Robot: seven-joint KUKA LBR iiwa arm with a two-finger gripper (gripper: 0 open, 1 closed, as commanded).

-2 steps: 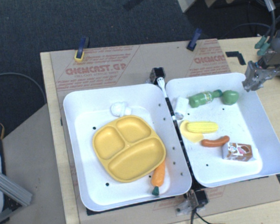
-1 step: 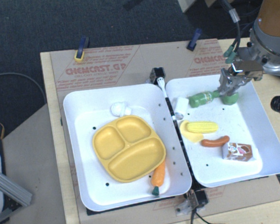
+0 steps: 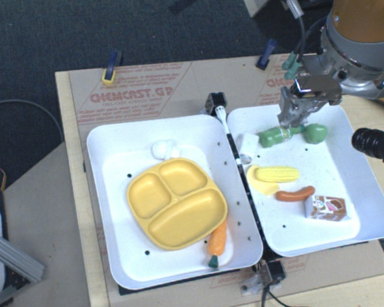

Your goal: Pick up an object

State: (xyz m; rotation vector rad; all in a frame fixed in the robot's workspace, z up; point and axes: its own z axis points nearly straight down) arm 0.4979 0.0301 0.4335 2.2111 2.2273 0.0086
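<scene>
Green plastic, shaped like a small dumbbell (image 3: 292, 135), lies at the far end of the right-hand shallow white bin (image 3: 366, 185), and the grey two-finger gripper (image 3: 290, 123) is down on its middle; whether the claw grips it I cannot tell. Nearer than the dumbbell lie a yellow toy corn cob (image 3: 273, 175), a red-orange toy sausage (image 3: 295, 194) and a small brown packet (image 3: 328, 207). Left of the dumbbell, the other bin (image 3: 107, 192) bears a yellow three-part plastic plate (image 3: 177, 202) and an orange toy carrot (image 3: 217, 241).
</scene>
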